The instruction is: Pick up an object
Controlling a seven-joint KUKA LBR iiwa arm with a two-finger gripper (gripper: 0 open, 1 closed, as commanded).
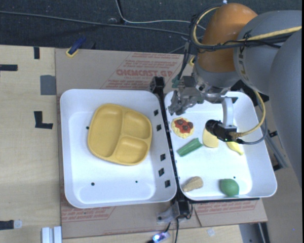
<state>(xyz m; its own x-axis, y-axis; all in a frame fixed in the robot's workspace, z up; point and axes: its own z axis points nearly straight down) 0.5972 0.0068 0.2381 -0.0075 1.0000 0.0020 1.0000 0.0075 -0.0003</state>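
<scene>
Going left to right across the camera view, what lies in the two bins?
Yellow divided plastic plate → small round pizza toy → green pepper-like stick → pale yellow wedge → round green toy.

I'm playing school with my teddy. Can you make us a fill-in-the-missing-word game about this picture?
1. The yellow plate lies in the ____ bin.
2. The round green toy sits near the front of the ____ bin.
3. The plate has ____ compartments.
4. The long green toy lies just in front of the little ____ with red topping.

Missing words: left; right; three; pizza
</scene>
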